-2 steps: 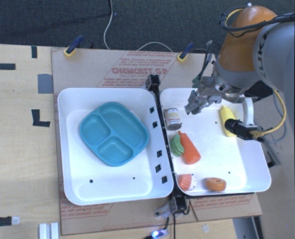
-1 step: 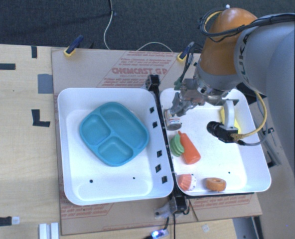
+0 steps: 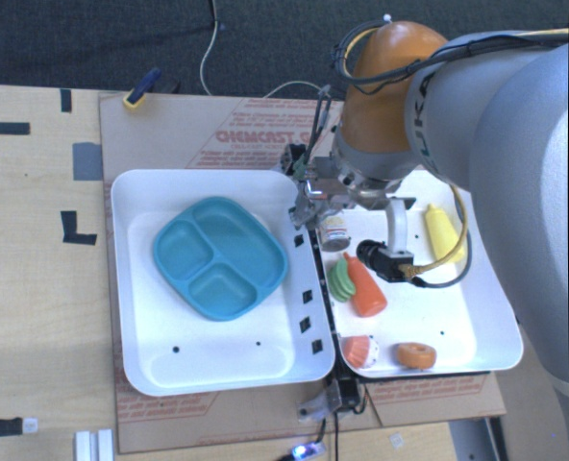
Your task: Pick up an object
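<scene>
We see gripper low over right bin, near dividing wall, above carrot; finger state we cannot tell. Left bin holds blue plate.

surface: light wood with black marks | cardboard sheet with red print lies flat on it | 2 white bins on the cardboard, touching: left bin, right bin | blue-yellow object at the cardboard's far-left corner

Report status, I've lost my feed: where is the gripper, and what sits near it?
Gripper low over right bin, far-left corner. Carrot just beside it, not gripped. Small jar under the wrist, crowding access. Blue tray alone in left bin.
</scene>
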